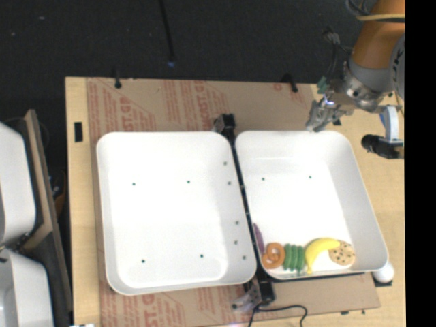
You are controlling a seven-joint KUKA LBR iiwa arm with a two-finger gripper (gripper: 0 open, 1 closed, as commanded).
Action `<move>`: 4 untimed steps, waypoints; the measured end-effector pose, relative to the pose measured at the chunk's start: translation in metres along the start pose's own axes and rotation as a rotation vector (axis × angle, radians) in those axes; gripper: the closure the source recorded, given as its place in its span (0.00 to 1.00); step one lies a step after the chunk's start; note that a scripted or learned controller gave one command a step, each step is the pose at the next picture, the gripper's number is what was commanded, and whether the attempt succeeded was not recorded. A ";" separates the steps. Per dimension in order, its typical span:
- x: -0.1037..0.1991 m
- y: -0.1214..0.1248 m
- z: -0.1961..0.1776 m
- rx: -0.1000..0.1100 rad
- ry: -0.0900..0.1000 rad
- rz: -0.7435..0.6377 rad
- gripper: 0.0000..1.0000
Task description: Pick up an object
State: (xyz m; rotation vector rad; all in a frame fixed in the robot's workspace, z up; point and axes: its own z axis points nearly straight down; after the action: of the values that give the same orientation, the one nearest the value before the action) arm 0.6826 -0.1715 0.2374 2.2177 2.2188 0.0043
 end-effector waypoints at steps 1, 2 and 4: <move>-0.001 0.001 -0.053 0.000 0.000 0.000 1.00; 0.055 -0.008 -0.052 0.004 0.002 -0.003 1.00; 0.158 -0.004 -0.042 0.005 0.002 -0.004 1.00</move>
State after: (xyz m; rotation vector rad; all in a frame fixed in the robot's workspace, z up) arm 0.6780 -0.0130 0.2792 2.2170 2.2263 0.0018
